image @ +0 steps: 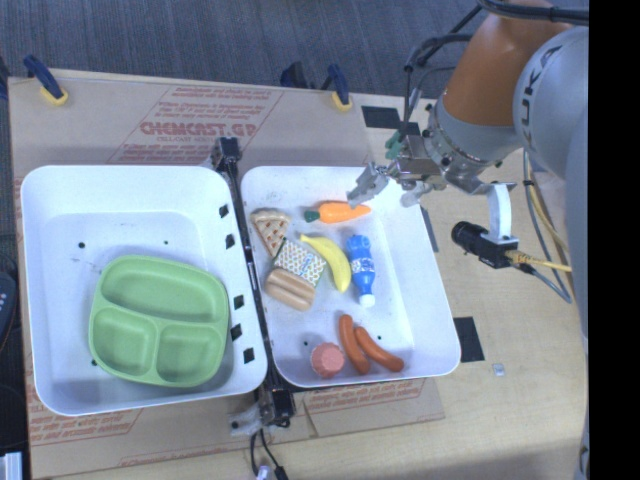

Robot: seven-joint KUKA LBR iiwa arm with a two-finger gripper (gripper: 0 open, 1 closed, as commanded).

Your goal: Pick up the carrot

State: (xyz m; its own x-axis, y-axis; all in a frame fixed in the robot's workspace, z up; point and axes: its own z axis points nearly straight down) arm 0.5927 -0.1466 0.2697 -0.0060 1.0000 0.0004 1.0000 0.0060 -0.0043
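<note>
Carrot point(340, 211) lies in the right bin point(425, 298), seemingly touching the gripper point(368, 186) just above; finger spread unclear.

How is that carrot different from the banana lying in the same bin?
The carrot is orange with a green end; the banana is yellow. The carrot lies nearly level across the picture, near the bin's far side, while the banana runs at a slant nearer the middle. The carrot looks straight, the banana curved. Both are small toy foods in the right bin.
</note>
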